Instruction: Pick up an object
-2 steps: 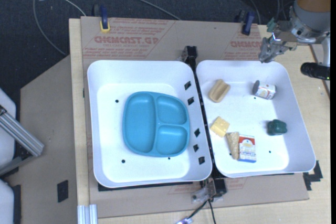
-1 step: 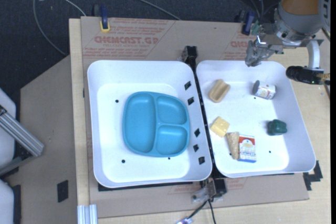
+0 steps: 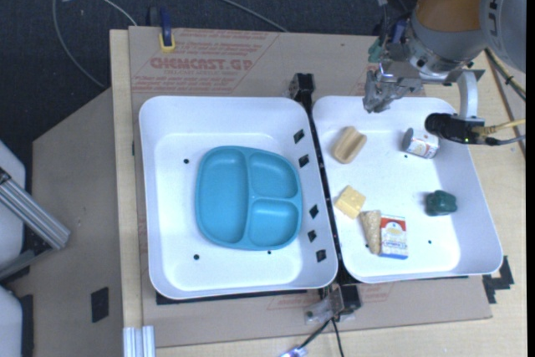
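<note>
The gripper (image 3: 378, 102) hangs at the right bin's (image 3: 476, 213) far rim, metal fingers close together with nothing between them. Just below it lies a tan rounded block (image 3: 349, 145); farther below, a yellow wedge (image 3: 350, 201) and a small printed box (image 3: 392, 236). To its right sit a small can (image 3: 420, 145) and a dark green lump (image 3: 440, 202). A smooth blue divided plate (image 3: 248, 197) fills the left bin (image 3: 167, 180).

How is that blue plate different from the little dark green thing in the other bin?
The blue divided plate is far larger than the dark green lump. The plate is light blue with three compartments; the lump is dark and rounded. The plate lies in the left bin, the lump in the right bin.
</note>
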`<state>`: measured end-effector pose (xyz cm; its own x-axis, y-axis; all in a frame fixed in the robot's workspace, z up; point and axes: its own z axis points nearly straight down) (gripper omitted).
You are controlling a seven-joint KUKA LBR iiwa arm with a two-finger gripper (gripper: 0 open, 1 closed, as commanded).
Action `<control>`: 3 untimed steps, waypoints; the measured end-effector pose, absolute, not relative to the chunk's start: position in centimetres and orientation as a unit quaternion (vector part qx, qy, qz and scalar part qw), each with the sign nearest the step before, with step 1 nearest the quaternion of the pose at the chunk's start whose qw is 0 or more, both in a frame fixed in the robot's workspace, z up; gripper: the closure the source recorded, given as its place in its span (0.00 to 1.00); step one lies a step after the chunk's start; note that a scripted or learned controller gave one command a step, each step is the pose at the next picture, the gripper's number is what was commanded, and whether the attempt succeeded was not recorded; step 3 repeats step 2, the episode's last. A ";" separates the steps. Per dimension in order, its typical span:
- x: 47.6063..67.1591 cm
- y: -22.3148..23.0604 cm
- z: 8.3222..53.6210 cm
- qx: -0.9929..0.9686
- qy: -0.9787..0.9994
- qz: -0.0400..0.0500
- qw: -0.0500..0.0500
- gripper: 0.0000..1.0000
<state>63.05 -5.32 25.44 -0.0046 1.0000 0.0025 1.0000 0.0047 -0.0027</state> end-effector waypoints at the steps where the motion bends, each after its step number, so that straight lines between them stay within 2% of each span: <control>1: 61.5 -0.4 24.0 -0.706 -0.708 0.001 0.002 1.00; 2: 60.5 5.1 24.7 -0.706 -0.708 0.000 0.002 1.00; 3: 60.5 5.1 24.7 -0.706 -0.708 0.000 0.002 1.00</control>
